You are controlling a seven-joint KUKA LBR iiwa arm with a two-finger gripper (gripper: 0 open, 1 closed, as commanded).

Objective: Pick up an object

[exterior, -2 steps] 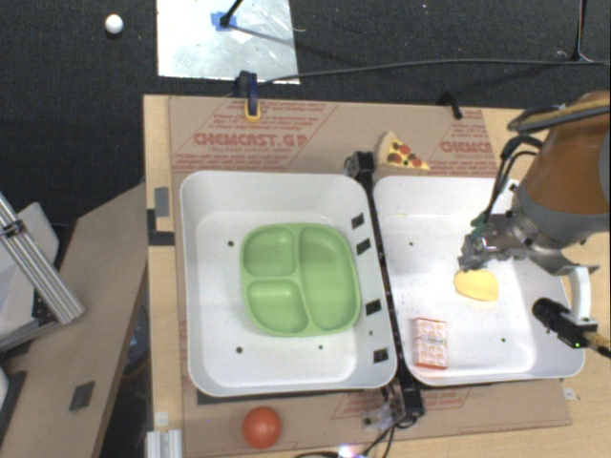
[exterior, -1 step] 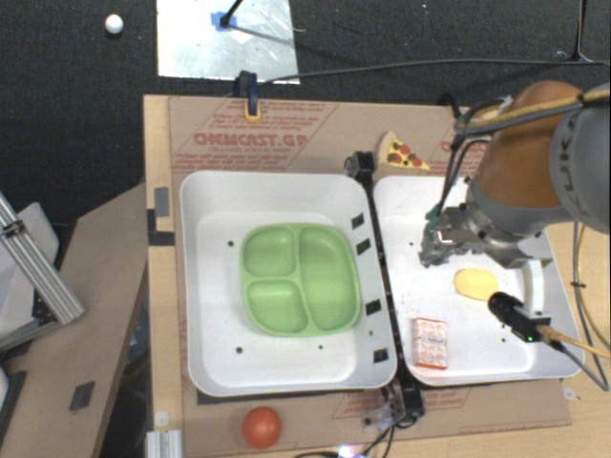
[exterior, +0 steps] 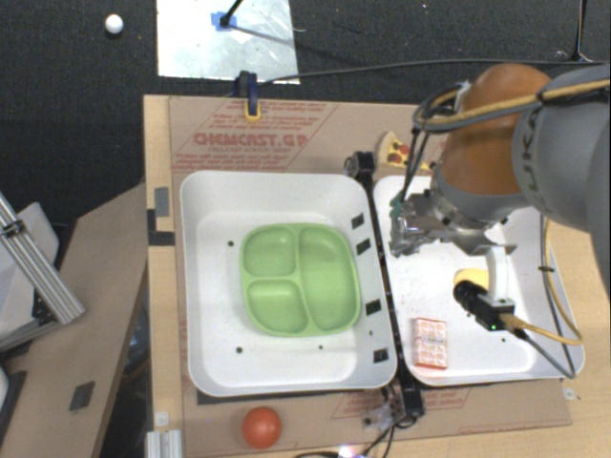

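The gripper (exterior: pixel 412 229) hangs low over the near-left part of the right bin (exterior: pixel 535 356), beside the divider, and whether it is open or closed cannot be told. A yellow object (exterior: pixel 471 279) lies just beyond it toward the front right, partly hidden by a black fitting. A small card (exterior: pixel 430 342) lies further front, its long axis running front to back. The arm (exterior: pixel 506 141) reaches in from the right, wrist bent downward. A green tray (exterior: pixel 299 279) sits left.

Black cloth backdrop (exterior: pixel 382 17), a shiny foil sheet (exterior: pixel 224 27), brown board bench (exterior: pixel 258 132)
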